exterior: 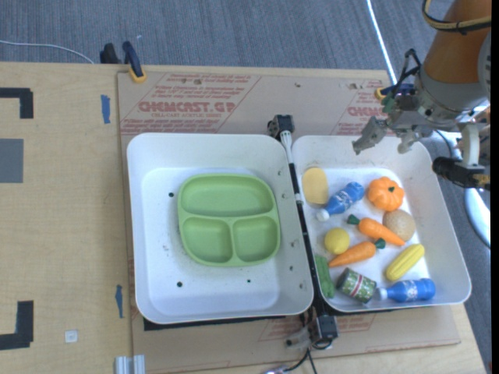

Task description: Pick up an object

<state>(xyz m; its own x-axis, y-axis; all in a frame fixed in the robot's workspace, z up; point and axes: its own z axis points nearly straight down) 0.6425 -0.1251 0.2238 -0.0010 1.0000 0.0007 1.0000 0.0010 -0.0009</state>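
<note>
The bottle [408,290] and can [357,285] are packed closely, so a neighbour could be nudged by the spread, empty jaws of the gripper [387,137] during descent.

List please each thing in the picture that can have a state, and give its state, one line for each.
hand: open, holding nothing, above the right bin's far edge
green tray: flat in the left bin, compartments bare
two blue bottles: lying on their sides, caps on
can: lying on its side
pumpkin: upright, stem up
two carrots: lying flat
corn: lying flat
</note>
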